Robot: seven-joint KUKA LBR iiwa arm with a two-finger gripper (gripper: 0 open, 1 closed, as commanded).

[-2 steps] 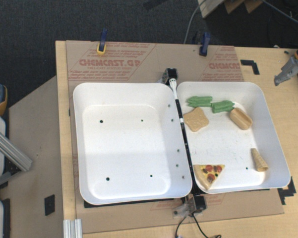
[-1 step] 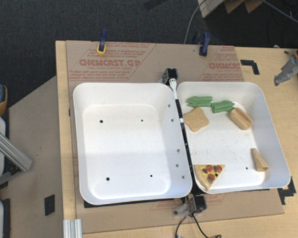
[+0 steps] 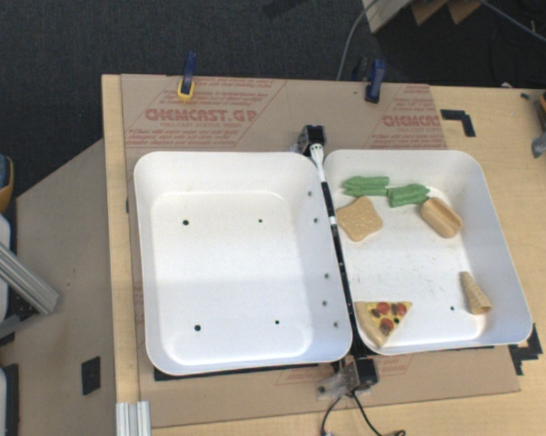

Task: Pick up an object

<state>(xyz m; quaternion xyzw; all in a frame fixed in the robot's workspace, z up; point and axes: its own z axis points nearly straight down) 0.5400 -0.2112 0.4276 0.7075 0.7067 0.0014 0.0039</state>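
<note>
Camera view: toast slice (image 3: pixel 359 219), pizza slice (image 3: pixel 384 317) (w/ other bits) in rt bin (image 3: pixel 500 271); hand's state can't tell.

Two shallow white bins sit side by side on a brown board. The right bin (image 3: pixel 491 234) holds two green pieces (image 3: pixel 364 185) (image 3: pixel 407 194) lying end to end, a toast slice (image 3: pixel 359 219) beside the divider, a bread roll (image 3: pixel 441 217), a pizza slice (image 3: pixel 383 318) at the near edge and a small tan cone (image 3: pixel 475 292). The left bin (image 3: pixel 223 175) has four dark dots on its floor.
</note>
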